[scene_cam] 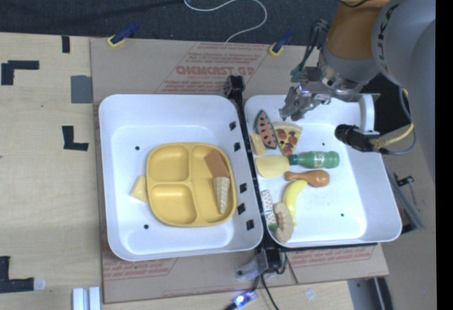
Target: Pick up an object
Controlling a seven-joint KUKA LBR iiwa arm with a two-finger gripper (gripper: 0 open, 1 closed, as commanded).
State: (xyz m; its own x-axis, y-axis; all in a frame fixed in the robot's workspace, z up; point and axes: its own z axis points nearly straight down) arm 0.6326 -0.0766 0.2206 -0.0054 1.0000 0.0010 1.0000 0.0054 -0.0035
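My gripper (294, 107) hangs over the back left part of the right bin (357, 227), just above and right of a watermelon slice (264, 130) and a pizza slice (287, 137). Nothing shows between its fingers. Below them lie a green bottle (315, 158), a pale yellow piece (270, 166), a brown drumstick (309, 178), a banana (293, 196) and a bread-like piece (282, 222) near the bin's front left corner.
The left bin (120, 124) holds a yellow divided plate (173, 181) with an ice cream cone (220, 188) in its right compartment, and a yellow wedge (138, 189) beside the plate. A black divider (244, 160) separates the bins. A white cable (226, 4) trails behind.
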